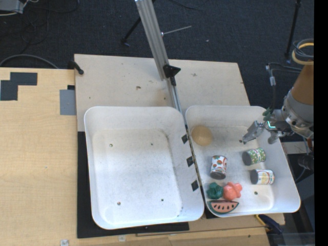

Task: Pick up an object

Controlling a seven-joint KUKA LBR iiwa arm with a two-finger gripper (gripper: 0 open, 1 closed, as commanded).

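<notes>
The right bin holds several small items. A tan ball lies near its left wall. A red-spotted can stands in the middle. A green-labelled can and a yellow-labelled can lie on their sides to the right. A green toy, an orange toy and a watermelon slice sit by the front rim. My gripper hangs over the bin's right part, just above the green-labelled can and apart from it, with nothing seen in it.
The left bin lies beside the right one, with black clips on the shared rim. A slanted aluminium rail rises behind the bins. The arm comes in from the right.
</notes>
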